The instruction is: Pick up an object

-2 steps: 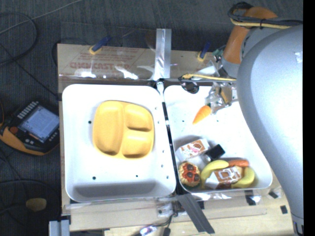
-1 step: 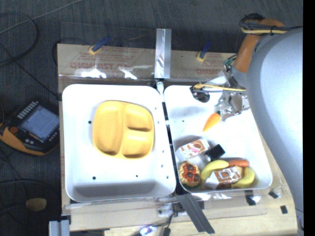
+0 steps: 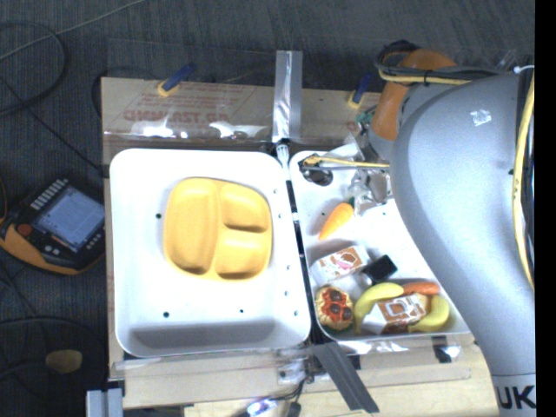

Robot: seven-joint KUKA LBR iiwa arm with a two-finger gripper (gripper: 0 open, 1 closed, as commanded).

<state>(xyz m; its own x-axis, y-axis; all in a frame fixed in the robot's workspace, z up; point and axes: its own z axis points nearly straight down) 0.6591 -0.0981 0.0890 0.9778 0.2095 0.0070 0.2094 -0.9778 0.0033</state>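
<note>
Two shallow white bins are recorded side by side, both of smooth moulded plastic with rounded corners. In the left bin [image 3: 130, 320], well to the left of the claw, one yellow tray [image 3: 217, 228] is seen: glossy, rounded, divided into three compartments. The claw [image 3: 372, 183] is located at the far end of the right bin [image 3: 382, 341], below the broad grey arm [image 3: 469, 207]; whether it is released or clenched cannot be told, and nothing is seen held in it. Just beside the claw, on its near-left side, one orange carrot [image 3: 336, 219] is noted, tapered and smooth. Further toward the near end of that bin a cluster is observed: one printed carton [image 3: 340, 262], one small black block [image 3: 379, 269], one round pizza-patterned piece [image 3: 334, 307], one curved yellow banana [image 3: 391, 295] and one second printed packet [image 3: 404, 311] lying against it.
</note>
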